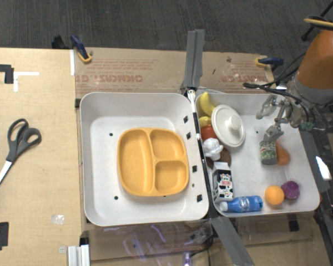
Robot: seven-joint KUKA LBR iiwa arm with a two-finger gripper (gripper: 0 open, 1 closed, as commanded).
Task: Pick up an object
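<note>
From above, the hand [274, 127] hangs over the right bin [255, 192], its fingers pointing down at a small greenish object [268, 152] that lies directly beneath the fingertips with an orange piece [283, 157] just beside it; whether the fingers are spread or pressed together, or touch the object at all, I cannot tell. Nearer the front rim lie an orange ball [274, 195], a purple object [290, 189] and a blue bottle [242, 204]; a white lid [228, 125] and a banana [205, 103] crowd the divider; the left bin [100, 204] bears a yellow divided plate [153, 161], and scissors [15, 144] lie on the counter [33, 204].
</note>
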